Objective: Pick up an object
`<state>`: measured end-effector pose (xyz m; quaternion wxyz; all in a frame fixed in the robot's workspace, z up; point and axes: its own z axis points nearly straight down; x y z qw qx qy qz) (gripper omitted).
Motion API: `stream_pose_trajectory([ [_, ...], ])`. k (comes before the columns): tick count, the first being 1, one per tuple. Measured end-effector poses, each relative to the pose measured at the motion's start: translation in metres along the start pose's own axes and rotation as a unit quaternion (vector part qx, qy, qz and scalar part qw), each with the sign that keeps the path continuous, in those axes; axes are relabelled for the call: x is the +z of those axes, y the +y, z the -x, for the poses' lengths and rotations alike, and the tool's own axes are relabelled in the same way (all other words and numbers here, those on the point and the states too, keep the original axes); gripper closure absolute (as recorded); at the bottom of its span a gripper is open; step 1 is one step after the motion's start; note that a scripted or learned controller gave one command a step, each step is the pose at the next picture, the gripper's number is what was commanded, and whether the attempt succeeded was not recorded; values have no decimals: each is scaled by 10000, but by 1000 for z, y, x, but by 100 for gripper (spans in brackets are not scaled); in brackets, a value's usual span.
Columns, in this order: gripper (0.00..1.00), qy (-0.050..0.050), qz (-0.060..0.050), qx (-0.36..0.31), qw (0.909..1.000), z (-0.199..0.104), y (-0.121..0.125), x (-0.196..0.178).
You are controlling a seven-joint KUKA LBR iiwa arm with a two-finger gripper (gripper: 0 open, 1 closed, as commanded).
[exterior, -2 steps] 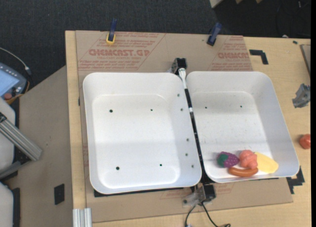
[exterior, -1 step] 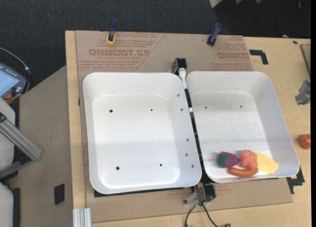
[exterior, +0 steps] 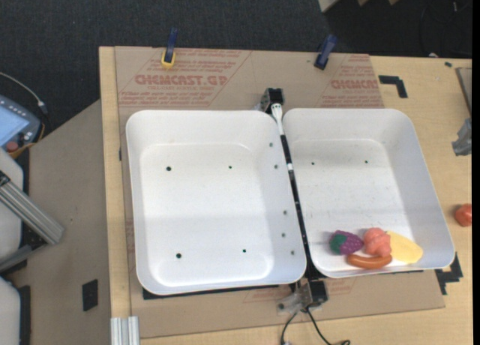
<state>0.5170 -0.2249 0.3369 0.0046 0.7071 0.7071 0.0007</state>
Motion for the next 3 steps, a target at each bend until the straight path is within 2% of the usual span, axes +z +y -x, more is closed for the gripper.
stream_pose_trajectory([
  [3,100,-39,55,-6,10000,1,2,-31],
])
